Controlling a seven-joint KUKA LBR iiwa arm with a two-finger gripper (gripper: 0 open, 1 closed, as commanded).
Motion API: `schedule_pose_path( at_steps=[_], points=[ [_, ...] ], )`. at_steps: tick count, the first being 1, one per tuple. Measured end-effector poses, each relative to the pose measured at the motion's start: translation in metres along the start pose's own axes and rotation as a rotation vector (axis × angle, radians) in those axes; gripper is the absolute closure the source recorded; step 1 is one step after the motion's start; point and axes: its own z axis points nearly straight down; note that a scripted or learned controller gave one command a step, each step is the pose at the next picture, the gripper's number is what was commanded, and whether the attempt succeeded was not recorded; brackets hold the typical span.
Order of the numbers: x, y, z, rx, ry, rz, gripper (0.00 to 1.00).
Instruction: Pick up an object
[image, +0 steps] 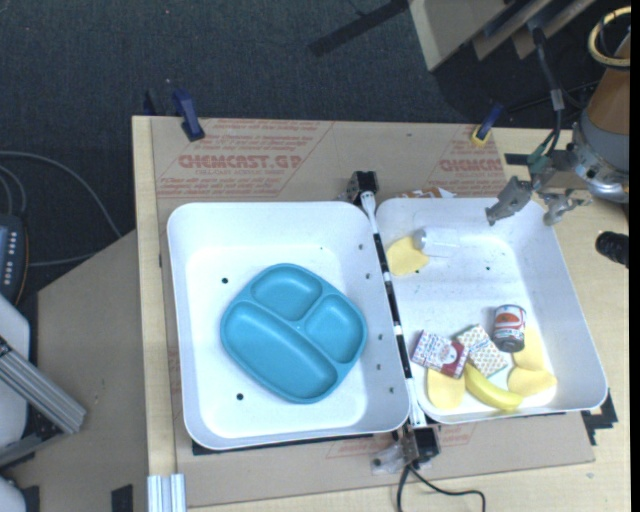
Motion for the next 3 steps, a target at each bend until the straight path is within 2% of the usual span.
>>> schedule_pose_path(
  at_steps=[1,2,3],
  points=[
    [-0.046,-0.048,0.139,-0.003,0.002,-0.003,0.00],
    [-0.025,-0.088,0.149,0.001,0.001,0.001,0.00],
    [-0.026,-0.087,0.139,-0.002,0.000,0.002,1.00]
  ],
)
